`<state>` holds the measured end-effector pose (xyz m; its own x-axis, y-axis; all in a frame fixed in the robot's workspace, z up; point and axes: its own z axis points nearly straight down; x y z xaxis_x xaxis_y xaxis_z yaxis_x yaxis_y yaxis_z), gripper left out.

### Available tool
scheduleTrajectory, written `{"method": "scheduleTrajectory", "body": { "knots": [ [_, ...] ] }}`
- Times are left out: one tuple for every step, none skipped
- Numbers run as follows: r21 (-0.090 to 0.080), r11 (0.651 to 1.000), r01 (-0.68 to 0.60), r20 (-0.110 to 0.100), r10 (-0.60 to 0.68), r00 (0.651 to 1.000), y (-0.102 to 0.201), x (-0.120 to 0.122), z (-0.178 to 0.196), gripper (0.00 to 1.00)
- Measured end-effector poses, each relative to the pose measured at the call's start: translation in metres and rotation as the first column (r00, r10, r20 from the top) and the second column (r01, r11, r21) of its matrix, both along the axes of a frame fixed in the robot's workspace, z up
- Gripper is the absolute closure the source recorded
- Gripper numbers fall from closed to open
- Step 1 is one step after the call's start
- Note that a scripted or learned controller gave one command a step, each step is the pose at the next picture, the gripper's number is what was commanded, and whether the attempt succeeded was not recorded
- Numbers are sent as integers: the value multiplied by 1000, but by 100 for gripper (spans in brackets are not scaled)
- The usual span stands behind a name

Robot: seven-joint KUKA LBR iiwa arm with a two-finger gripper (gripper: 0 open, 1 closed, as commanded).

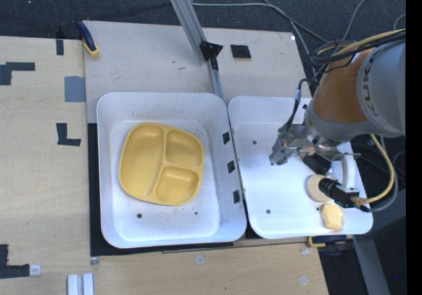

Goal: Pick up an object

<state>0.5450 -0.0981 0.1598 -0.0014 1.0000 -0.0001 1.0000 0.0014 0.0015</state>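
Nearest the lens: grey arm [369, 92] with its orange band, reaching in over the right bin [264, 175]. Gripper [285, 150] hanging low above that bin's middle, its dark metal parts bunched together — cannot tell how far apart it stands, and nothing seen in its hold.

Toward the right bin's near right corner: a small yellow lumpy object [332, 216], resting on the white floor close to the rim. Just beside it, a little farther up, a pale round piece [314, 187] partly hidden by black fittings — unclear what it is. Both well apart from the gripper.

Left of the right bin, touching it rim to rim: the left bin [112, 221], holding a yellow divided plate [161, 163] with three compartments, lying flat near its middle.

Beyond the right bin on the desk [39, 175]: a slanted metal rail [184, 10], and cables trailing across the dark floor behind.
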Motion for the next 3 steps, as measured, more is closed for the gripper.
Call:
{"method": "scheduleTrajectory", "body": {
  "knots": [
    [-1,1000,0,2,0,1000,-1,1,63,100],
    [0,1000,0,-3,0,1000,-1,1,60,100],
    [1,1000,-4,-5,4,1000,54,-13,52,100]
  ]
}}
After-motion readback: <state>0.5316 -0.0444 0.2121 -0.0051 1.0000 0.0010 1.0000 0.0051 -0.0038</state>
